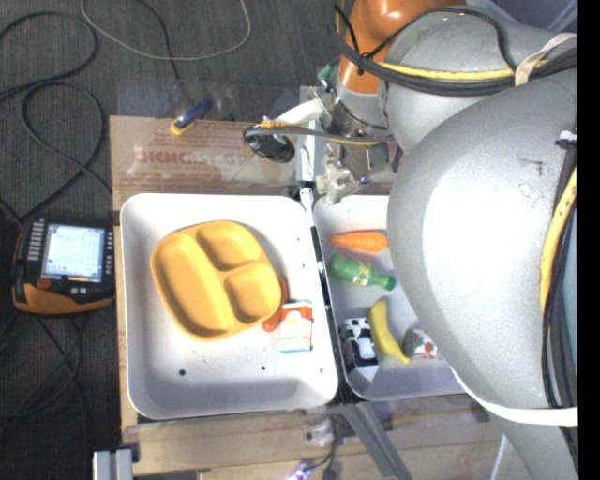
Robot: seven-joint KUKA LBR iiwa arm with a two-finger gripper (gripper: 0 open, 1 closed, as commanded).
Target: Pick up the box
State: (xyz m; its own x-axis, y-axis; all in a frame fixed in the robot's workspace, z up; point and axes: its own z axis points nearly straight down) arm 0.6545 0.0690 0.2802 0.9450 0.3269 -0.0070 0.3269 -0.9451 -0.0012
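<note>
The box (296,327) is a small white carton with orange and red print. It lies flat in the left bin (150,375), near that bin's right wall and just below the yellow plate's lower right corner. My gripper (336,181) hangs at the far end of the bench, over the seam between the two bins and well above the box in the view. The grey arm (478,216) with its orange band (380,23) covers much of the right bin.
A yellow divided plate (217,278) takes up the middle of the left bin. The right bin (375,380) holds a carrot (360,241), a green bottle (360,274), a banana (384,331) and a black-and-white item (359,340). A tablet (64,265) lies left of the bench.
</note>
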